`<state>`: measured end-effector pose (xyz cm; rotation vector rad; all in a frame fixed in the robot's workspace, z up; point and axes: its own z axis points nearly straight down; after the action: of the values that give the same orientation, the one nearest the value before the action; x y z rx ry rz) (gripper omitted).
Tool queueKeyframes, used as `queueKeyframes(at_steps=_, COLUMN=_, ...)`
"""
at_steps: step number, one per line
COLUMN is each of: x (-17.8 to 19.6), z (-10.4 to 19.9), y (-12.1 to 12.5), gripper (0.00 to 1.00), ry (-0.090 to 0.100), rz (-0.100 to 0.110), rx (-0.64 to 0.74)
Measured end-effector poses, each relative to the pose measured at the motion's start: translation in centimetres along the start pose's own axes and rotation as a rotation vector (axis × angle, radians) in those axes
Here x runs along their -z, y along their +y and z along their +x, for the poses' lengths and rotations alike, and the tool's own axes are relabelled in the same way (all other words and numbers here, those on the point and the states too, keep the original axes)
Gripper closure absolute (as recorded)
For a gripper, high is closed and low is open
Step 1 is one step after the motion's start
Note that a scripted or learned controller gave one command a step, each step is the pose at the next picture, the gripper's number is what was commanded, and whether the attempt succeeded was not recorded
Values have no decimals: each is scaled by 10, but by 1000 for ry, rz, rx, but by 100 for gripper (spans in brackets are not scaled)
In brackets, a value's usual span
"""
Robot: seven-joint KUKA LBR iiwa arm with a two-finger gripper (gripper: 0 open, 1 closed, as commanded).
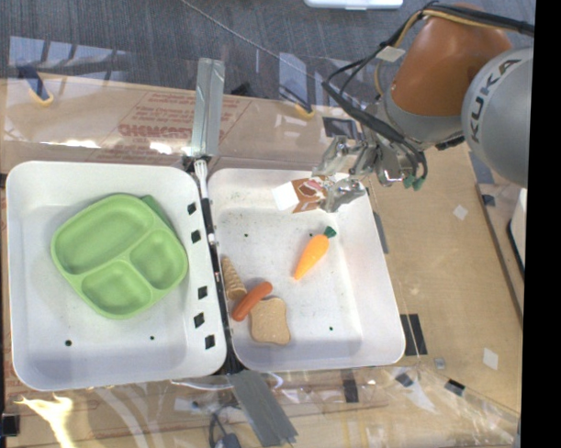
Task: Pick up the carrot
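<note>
The carrot [312,254] is orange with a small green top and lies tilted in the middle of the right bin [369,323], its green end pointing up and to the right. My gripper [341,187] hangs over the back part of that bin, a short way above and to the right of the carrot and apart from it. A small brown and white piece [303,194] sits right against the gripper's left side. I cannot make out whether it is held.
Along the right bin's left side lie a cone-shaped piece [233,277], a red sausage [250,300] and a slice of bread [271,321]. A green divided plate [119,254] rests in the left bin [37,348]. A ridge [206,262] separates the bins.
</note>
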<state>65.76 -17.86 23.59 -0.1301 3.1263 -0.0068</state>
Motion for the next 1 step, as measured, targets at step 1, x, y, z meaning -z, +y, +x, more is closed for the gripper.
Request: queueKeyframes(at_steps=1, x=-18, z=11, y=-32, gripper=100, ry=13, rz=-1, rx=-508)
